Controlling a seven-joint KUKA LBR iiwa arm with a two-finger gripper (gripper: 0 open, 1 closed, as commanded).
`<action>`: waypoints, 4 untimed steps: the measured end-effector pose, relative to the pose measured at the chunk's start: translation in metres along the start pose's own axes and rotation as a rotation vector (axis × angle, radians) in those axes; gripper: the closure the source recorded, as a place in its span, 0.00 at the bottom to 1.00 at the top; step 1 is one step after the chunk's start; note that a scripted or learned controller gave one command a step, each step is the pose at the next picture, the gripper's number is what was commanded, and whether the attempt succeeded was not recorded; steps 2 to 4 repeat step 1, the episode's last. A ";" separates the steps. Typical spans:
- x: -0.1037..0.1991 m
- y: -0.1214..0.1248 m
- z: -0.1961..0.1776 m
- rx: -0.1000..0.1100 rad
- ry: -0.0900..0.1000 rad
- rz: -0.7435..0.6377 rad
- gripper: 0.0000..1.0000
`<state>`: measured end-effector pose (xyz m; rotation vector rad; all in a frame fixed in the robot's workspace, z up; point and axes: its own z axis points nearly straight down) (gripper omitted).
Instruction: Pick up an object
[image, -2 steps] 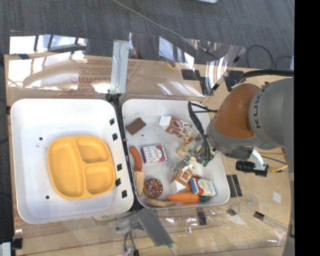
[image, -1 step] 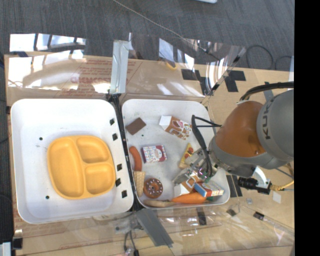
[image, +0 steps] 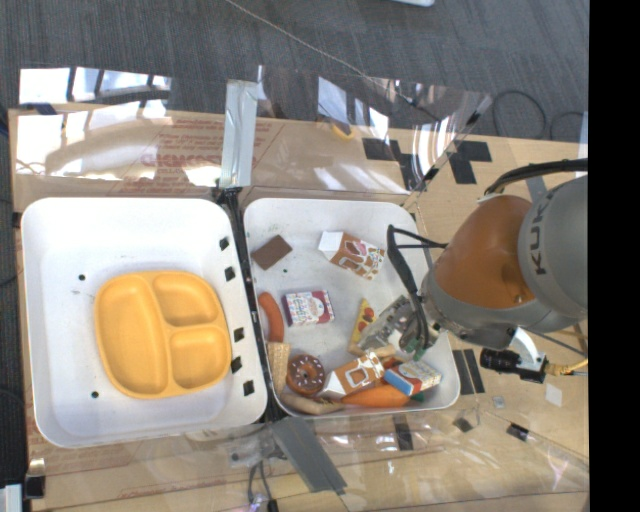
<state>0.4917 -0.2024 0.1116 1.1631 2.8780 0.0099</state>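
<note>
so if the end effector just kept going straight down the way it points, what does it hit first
Most likely the small blue and red box at the right bin's near right corner, lying right under the end effector. Depth is hard to judge from this slanted view.

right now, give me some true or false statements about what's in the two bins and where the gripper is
1. The yellow tray lies in the left bin. True.
2. The donut is in the left bin. False: it lies in the right bin, near its front edge.
3. The gripper is over the right bin. True.
4. The brown square sits on the tray. False: it lies in the right bin, near the back left corner.
5. A carrot lies by the right bin's front edge. True.
</note>
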 end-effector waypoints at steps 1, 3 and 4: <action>-0.025 0.075 0.018 0.025 0.030 0.309 1.00; -0.025 0.075 0.018 0.025 0.030 0.309 1.00; -0.025 0.075 0.018 0.025 0.030 0.309 1.00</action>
